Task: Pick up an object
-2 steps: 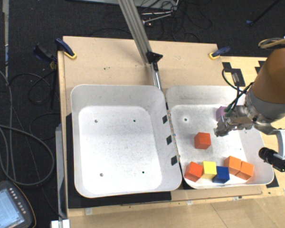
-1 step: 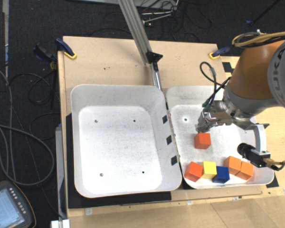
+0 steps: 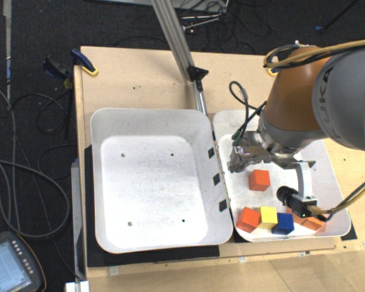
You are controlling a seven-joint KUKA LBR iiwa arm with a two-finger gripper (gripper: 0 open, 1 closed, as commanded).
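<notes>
Overhead slant view of two shallow white bins on a pale bench, grey arm point(image 3: 347, 96) with orange band point(image 3: 295, 93) entering from 3 o'clock.

Gripper point(image 3: 240, 161) low over right bin point(image 3: 222, 126), near its left wall; finger opening masked by wrist hardware and cable loop point(image 3: 238, 96), so width of the claw cannot be told; nothing seen between the fingers. Orange cube point(image 3: 260, 180) lying alone at 4 o'clock of the gripper, apart from it. Cluster at the bin's 6 o'clock end: second orange block point(image 3: 249, 218), yellow block point(image 3: 268, 215), blue block point(image 3: 284, 223), touching in a row; further orange piece point(image 3: 313, 223) partly hidden behind a black cylindrical part point(image 3: 290, 198). Left bin point(image 3: 103, 123): speckled smooth plastic, rounded corners. Lettering on the arm cut off, unreadable. Tablet screen point(image 3: 9, 266) cropped at 8 o'clock corner.
</notes>
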